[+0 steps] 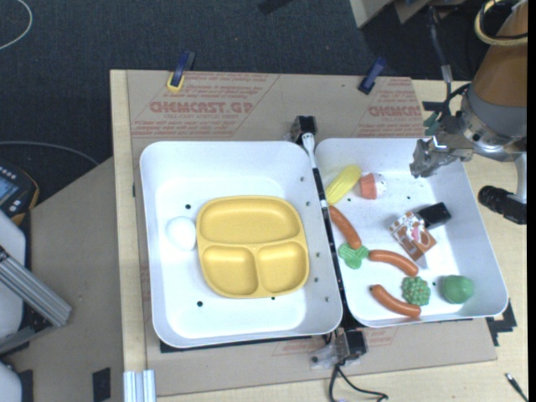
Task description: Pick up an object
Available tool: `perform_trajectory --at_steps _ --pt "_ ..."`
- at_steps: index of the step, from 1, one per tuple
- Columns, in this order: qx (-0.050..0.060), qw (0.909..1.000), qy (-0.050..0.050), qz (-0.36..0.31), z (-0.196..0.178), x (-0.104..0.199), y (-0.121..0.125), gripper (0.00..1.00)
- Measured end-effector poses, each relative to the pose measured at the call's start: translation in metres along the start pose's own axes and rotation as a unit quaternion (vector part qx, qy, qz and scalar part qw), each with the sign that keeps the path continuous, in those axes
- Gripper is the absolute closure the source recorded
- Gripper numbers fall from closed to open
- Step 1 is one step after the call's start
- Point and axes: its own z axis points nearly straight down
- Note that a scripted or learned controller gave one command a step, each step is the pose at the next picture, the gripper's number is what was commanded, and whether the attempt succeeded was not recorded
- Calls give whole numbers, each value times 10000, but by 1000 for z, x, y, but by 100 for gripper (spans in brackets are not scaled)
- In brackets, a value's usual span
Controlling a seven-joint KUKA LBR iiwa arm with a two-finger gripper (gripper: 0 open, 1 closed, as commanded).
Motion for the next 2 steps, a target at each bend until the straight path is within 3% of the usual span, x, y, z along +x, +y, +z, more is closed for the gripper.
perform_trajectory --at_steps 2 --pt "49 10000 19 -15 5 90 -25 100"
